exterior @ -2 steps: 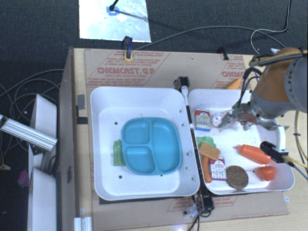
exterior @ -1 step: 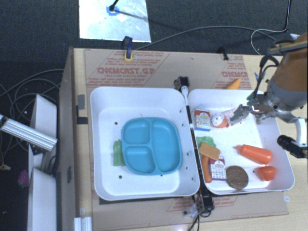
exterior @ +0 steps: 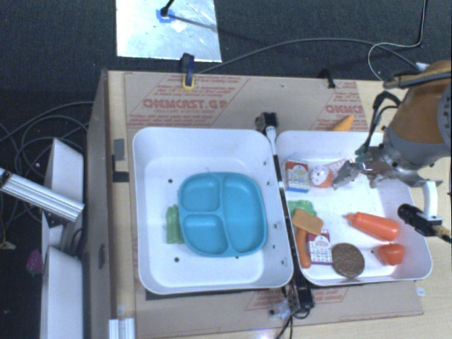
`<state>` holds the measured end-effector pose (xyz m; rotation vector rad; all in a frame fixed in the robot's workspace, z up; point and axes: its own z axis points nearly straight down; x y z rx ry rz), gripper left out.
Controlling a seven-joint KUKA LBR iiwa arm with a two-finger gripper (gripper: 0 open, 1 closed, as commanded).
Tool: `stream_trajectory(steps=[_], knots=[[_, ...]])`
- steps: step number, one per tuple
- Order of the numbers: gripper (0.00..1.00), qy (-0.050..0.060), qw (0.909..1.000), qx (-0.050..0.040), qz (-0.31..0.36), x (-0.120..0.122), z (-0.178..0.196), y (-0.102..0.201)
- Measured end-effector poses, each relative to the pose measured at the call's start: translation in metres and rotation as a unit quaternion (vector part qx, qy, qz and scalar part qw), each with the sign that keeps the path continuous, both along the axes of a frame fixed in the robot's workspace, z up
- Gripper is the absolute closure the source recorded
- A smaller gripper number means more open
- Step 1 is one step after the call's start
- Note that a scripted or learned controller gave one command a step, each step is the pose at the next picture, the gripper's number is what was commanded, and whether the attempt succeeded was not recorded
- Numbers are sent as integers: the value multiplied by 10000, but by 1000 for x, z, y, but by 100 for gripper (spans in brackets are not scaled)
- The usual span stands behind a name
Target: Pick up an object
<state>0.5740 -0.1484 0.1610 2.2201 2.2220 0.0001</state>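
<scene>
My gripper (exterior: 357,174) hangs low over the back of the right bin (exterior: 413,263), open, with nothing between its fingers. Just left of it lie a small red and white object (exterior: 322,178) and a red and white carton (exterior: 296,175). Farther forward in that bin are an orange bottle-shaped toy (exterior: 373,224), a red-orange piece (exterior: 390,253), a brown round disc (exterior: 348,260), a second small carton (exterior: 320,246), an orange stick (exterior: 304,250), a tan slab (exterior: 308,222) and a green piece (exterior: 302,207).
The left bin (exterior: 159,189) holds a blue divided plate (exterior: 222,214) with a green item (exterior: 173,224) at its left edge. An orange object (exterior: 344,123) lies on the board behind the right bin. The arm fills the right side.
</scene>
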Motion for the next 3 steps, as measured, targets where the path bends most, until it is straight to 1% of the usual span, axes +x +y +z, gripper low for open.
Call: stream_trajectory(steps=[1,2,3], knots=[[0,-6,10000,1,-1,-3,-77,3],[0,-7,10000,1,12,84,-76,10],[0,78,10000,5,-6,92,-77,64]])
